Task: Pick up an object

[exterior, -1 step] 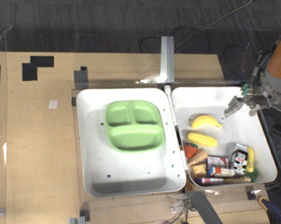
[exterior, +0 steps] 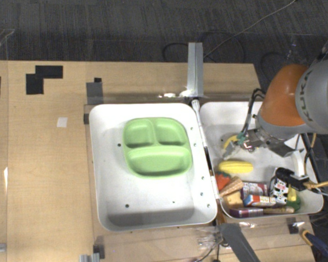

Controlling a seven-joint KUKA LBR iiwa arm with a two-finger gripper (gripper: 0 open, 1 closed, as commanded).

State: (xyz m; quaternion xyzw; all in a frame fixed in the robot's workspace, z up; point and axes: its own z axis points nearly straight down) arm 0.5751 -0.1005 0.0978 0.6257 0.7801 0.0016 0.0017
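- Quick count: two white bins side by side, the left bin [exterior: 100, 157] and the right bin [exterior: 223, 117], and one arm [exterior: 314, 99] coming in from the right.
- The left bin has exactly one thing in it, a green plate [exterior: 156, 146] with three compartments. It lies flat, a bit toward the far side.
- All the pickable clutter sits in the near half of the right bin: one yellow banana [exterior: 235, 167], one red piece [exterior: 222, 181], one tan block [exterior: 232, 186], one red-and-white tube [exterior: 255, 189], one small printed box [exterior: 279, 192], one purple marker [exterior: 253, 210] and one green thing [exterior: 293, 204].
- The gripper [exterior: 245, 142] is over the middle of the right bin, just beyond the banana in the picture and not visibly touching it.
- Honestly can't tell whether the gripper is spread or clamped, it's too small and murky. I don't see anything held in it.
- The banana lies on its own at the pile's far edge. The red piece and the tan block are jammed together against the wall between the bins.
- The marker lies along the near wall, under the tube and the box.
- The arm's orange band covers the right bin's far right corner.
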